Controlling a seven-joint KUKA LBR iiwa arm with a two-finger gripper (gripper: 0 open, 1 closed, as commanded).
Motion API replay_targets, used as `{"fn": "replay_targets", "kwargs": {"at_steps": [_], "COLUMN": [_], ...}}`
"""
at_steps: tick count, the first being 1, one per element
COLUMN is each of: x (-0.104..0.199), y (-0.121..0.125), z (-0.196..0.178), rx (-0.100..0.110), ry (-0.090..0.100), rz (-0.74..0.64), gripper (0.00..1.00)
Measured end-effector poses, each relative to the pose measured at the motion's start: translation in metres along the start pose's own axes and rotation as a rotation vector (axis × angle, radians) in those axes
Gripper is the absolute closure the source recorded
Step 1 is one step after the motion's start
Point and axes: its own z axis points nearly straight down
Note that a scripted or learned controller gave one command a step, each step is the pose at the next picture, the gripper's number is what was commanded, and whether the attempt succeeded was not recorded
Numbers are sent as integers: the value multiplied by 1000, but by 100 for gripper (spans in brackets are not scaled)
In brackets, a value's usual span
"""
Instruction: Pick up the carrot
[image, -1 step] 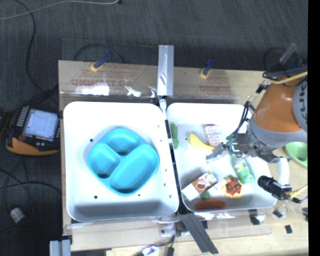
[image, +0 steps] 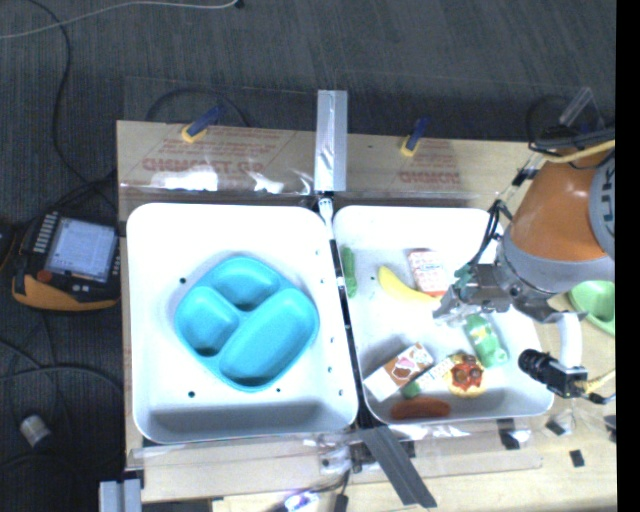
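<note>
I see two shallow white bins side by side on the wooden worktop (image: 450, 160). The left white bin (image: 150, 300) holds a turquoise plastic dish with three compartments (image: 247, 320), set at a slant.

The right white bin (image: 520, 400) holds mixed toy food: a slim green pod (image: 348, 270) along its left wall, a yellow banana (image: 400, 285), a small white-and-red carton (image: 427, 270), a green bottle (image: 486, 342), a white-and-brown box (image: 398, 370), a pizza-patterned piece (image: 465, 372) and a pale wrapped bar (image: 433, 375).

The carrot, a dark reddish-orange tapered piece (image: 421, 408), lies flat against the near wall of the right bin, just below the white-and-brown box. Its long axis runs left to right, roughly parallel to that wall; I cannot tell which end is the tip.

The tool (image: 470, 300) hangs over the right side of the right bin, above the green bottle and well apart from the carrot. I cannot tell how it is set.
</note>
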Motion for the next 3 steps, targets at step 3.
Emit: {"fn": "replay_targets", "kwargs": {"at_steps": [3], "x": [-20], "y": [76], "z": [-122], "rx": [-7], "ry": [-6], "rz": [-81], "gripper": [0]}}
